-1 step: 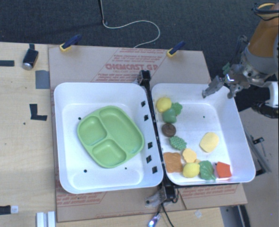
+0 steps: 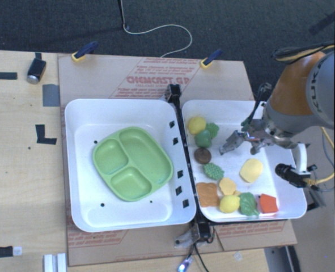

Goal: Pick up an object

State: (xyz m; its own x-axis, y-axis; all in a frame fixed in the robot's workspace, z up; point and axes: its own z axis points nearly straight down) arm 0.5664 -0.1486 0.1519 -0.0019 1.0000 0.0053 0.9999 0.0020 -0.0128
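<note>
A: How were the jaws?

B: The gripper [image 2: 233, 145] was open and empty, above the right bin [image 2: 235, 107].

A: And the things to pick?

B: Toy food lay below: a brown ball [image 2: 203, 155] and a lemon [image 2: 196, 124] near; a yellow piece [image 2: 251, 170] beside. It should have centred over one before closing.

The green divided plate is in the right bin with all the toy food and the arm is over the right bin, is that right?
Not quite. The camera view shows the green plate alone in the left bin, not the right bin. The rest holds: the toy food lies in the right bin, and the gripper is over that bin.
</note>
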